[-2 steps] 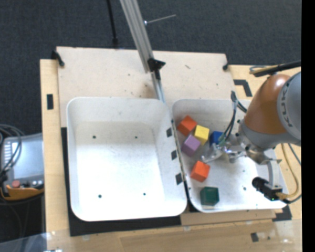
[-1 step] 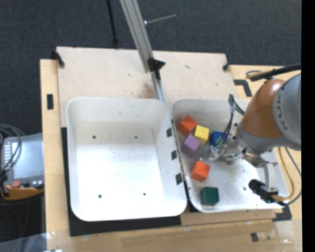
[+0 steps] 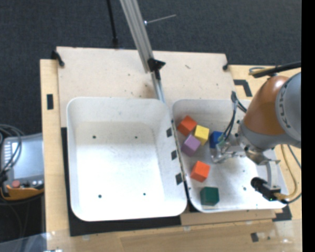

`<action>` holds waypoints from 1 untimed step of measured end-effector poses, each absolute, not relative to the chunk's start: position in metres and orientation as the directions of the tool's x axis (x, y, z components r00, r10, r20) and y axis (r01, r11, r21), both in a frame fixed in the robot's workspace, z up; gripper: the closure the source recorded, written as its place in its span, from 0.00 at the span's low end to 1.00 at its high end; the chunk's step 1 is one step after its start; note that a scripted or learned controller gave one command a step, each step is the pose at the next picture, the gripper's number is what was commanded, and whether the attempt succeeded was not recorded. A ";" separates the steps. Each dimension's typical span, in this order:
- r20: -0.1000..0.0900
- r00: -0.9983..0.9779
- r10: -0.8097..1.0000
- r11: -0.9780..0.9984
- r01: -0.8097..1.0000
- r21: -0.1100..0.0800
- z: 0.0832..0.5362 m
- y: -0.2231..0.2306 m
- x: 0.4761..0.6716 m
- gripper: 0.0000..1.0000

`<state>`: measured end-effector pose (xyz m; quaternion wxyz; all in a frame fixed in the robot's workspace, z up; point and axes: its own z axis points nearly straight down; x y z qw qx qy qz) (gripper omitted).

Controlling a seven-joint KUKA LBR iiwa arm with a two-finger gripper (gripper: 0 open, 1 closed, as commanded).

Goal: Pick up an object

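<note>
Overhead, the pale wooden bench (image 3: pixel 121 70) sits on dark grey carpet (image 3: pixel 52 20), its speckled top scuffed and marked with black corner brackets. Two shallow white plastic bins lie side by side on it: the left bin (image 3: pixel 121 156) shows a bare floor dotted with dark specks, and the right bin (image 3: pixel 236 193) holds the blocks. A slanted aluminium camera pole (image 3: pixel 139 33) rises from the bench's back edge, between the bins. At the left edge of the view a grey control pendant with an orange underside (image 3: pixel 21 167) rests beside coiled black cables.

Inside the right bin, an orange cube (image 3: pixel 187 125), a yellow cube (image 3: pixel 201 133) and a purple cube (image 3: pixel 191 144) cluster together near the dividing wall. A blue cube (image 3: pixel 216 138) lies just beside the yellow one, a second orange cube (image 3: pixel 200 170) sits further forward, and a dark green cube (image 3: pixel 210 196) rests near the front rim.

The grey arm with its orange band (image 3: pixel 265 112) reaches in from the right, and its two-finger gripper (image 3: pixel 220 154) hangs low just beside the blue cube. The metal fingertips seem slightly parted, though they blur together, and no block shows between them.
</note>
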<state>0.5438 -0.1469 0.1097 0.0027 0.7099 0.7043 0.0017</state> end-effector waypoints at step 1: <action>-0.001 -0.003 1.000 0.003 1.000 0.007 0.166 -0.141 0.539 1.00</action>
